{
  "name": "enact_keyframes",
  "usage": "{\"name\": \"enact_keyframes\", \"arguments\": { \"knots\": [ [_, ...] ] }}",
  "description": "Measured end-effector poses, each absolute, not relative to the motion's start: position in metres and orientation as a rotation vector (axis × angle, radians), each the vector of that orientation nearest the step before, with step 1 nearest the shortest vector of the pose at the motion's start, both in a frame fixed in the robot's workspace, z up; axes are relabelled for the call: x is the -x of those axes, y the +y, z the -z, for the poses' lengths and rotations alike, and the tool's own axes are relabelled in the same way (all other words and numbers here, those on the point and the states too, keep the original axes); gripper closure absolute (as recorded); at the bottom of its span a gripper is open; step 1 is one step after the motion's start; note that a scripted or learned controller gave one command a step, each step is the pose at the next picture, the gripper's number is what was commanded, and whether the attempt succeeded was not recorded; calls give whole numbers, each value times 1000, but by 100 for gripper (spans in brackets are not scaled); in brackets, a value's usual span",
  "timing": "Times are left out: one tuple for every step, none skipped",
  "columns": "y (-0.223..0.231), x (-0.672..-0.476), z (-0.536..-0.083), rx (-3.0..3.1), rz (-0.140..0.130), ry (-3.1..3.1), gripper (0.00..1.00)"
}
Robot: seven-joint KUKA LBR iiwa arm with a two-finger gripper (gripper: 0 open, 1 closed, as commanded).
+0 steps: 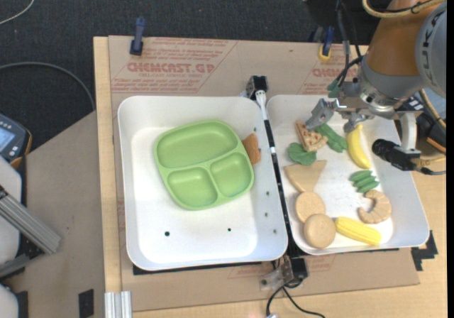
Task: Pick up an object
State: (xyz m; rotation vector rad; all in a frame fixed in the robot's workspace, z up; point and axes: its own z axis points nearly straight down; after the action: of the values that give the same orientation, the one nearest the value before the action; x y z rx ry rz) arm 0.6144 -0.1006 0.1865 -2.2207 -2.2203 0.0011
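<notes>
A: My gripper (333, 118) hangs over the far end of the right bin (418, 228), fingers spread, nothing between them. The waffle piece (310, 136) lies just below.

B: Risks?

A: The green bean (333, 138) and banana (358, 147) crowd it; I might nudge both and pinch nothing. The green divided plate (204, 165) sits well left.

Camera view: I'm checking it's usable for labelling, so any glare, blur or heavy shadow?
Camera view: even, soft light; the bins look bright white but not blown out; the plate casts a faint shadow; the food is sharp; the arm and claw look slightly soft.
</notes>
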Motion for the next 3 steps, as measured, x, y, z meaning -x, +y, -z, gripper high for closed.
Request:
{"name": "enact_keyframes", "arguments": {
  "knots": [
    [-134,-609,-83,2226,1,-2215,0],
    [-194,-656,-88,2217,1,-2216,0],
    [-170,-591,-84,2220,-3,-2217,0]
  ]
}}
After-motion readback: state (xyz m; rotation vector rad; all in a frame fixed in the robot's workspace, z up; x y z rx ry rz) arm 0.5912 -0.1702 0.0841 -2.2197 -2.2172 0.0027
